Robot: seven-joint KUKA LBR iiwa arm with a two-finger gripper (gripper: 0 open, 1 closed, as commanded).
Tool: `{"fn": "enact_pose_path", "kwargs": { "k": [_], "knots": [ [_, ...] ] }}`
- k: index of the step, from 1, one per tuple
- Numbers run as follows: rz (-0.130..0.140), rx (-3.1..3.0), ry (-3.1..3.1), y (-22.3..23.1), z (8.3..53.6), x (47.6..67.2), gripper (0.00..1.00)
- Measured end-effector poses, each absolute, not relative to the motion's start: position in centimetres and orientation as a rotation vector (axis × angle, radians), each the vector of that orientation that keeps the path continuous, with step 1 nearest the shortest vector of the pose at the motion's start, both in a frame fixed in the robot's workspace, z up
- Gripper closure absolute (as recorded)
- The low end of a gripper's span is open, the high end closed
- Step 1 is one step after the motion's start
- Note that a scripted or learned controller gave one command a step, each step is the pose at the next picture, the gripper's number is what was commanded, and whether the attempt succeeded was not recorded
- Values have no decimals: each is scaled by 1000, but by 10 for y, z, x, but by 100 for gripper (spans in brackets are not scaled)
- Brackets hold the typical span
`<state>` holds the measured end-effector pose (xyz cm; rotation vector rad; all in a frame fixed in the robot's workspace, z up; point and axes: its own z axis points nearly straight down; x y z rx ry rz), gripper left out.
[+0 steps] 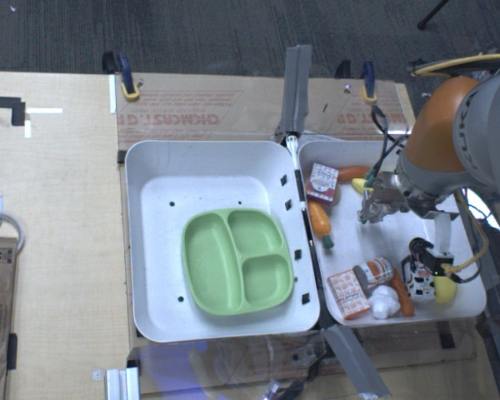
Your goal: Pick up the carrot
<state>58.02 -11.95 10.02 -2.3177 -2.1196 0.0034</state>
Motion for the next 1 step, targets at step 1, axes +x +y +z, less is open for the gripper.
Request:
{"fn": "enact_pose_path", "kwargs": {
  "k": [1],
  "knots": [
    [3, -2280, -2160, -72, 191, 547, 100]
  ]
}}
